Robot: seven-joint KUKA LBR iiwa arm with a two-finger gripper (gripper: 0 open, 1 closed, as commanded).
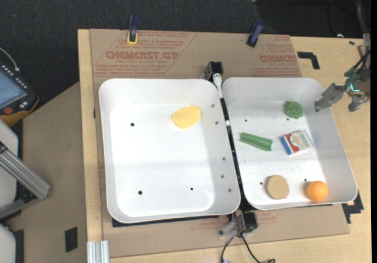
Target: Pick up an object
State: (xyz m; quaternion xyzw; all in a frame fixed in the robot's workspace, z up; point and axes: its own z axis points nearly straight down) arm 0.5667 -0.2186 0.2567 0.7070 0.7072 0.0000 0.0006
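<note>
Orange ball (317,190) (small, round) in right bin (336,138); hand (341,96) spread wide, holding nothing.

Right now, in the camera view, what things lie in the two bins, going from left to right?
Yellow piece → green stick → tan disc → green lump → small box → orange ball.

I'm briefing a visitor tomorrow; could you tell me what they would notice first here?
Probably the two white bins: the left bin bears one yellow piece, while the right bin holds a green lump, a green stick, a small box, a tan disc and an orange ball. The gripper hovers at its far right rim.
</note>
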